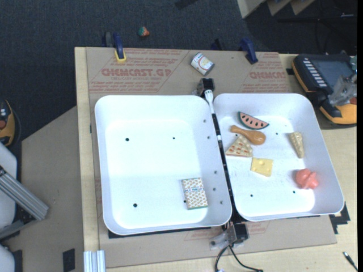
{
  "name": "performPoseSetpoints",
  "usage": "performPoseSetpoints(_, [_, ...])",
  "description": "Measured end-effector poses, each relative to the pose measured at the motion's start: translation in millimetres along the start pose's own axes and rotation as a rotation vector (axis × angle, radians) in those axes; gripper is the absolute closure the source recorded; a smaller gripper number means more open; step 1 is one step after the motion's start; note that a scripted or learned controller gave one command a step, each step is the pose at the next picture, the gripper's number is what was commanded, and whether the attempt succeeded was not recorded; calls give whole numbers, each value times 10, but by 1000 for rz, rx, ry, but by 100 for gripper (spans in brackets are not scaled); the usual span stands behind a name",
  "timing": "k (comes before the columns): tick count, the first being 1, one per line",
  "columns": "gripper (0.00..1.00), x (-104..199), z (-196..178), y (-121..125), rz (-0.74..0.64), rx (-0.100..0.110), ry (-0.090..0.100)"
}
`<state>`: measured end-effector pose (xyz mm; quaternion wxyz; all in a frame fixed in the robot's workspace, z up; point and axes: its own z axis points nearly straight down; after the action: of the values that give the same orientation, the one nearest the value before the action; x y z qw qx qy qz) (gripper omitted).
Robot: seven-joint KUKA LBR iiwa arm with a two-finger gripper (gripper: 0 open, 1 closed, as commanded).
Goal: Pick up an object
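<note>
The right bin holds several toy foods: a watermelon slice, a brown drumstick, a waffle-like wedge, a yellow cheese square, a pale wedge and a pink lump. In the left bin a small patterned box lies near the front right corner.
A small white carton lies on the cardboard behind the bins. Blue clamps grip the board's far edge. A handheld pendant rests at the right. A black divider strip runs between the bins.
</note>
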<state>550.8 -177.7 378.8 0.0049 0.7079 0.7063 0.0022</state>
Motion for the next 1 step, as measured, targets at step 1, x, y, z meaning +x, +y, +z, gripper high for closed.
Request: performPoseSetpoints(1, [100, -222, -410, -276, 1, 2, -1])
